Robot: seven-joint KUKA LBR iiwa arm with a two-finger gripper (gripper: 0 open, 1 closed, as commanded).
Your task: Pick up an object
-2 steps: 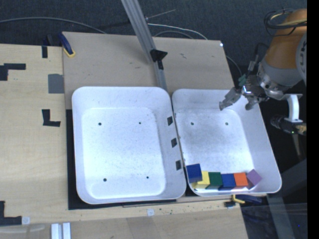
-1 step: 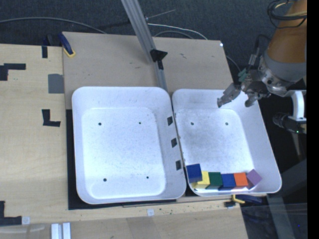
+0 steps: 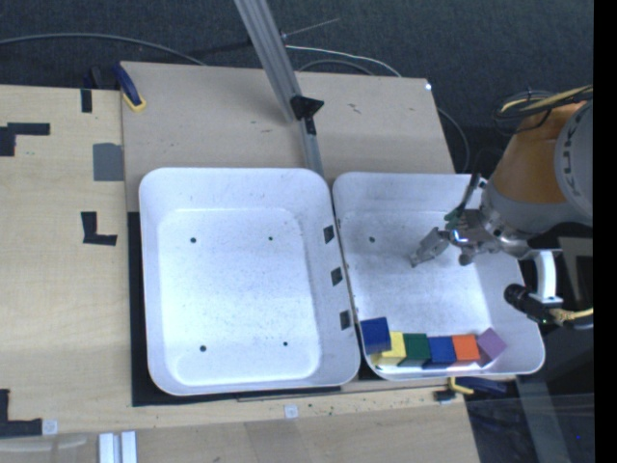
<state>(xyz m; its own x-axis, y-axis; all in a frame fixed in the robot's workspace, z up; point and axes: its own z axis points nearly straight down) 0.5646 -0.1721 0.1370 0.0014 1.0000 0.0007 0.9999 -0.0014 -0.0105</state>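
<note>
Your claw (image 3: 436, 245), grip state not discernible, hangs over the bare middle of the right bin (image 3: 386, 201), well apart from the row of blocks along its near wall: blue (image 3: 374, 333), yellow (image 3: 390, 355), green (image 3: 415, 346), blue (image 3: 442, 351), orange (image 3: 466, 348), purple (image 3: 491, 342).

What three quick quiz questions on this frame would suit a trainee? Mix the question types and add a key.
1. True or false: the blocks lie in the left bin.
2. Which block sits at the right end of the row? A) purple B) green C) yellow
3. Fill in: the gripper hangs over the ___ bin.

Key:
1. False. They line the near wall of the right bin.
2. A. The purple block ends the row, beside the orange block.
3. Right. It is over bare floor, apart from the blocks.
</note>
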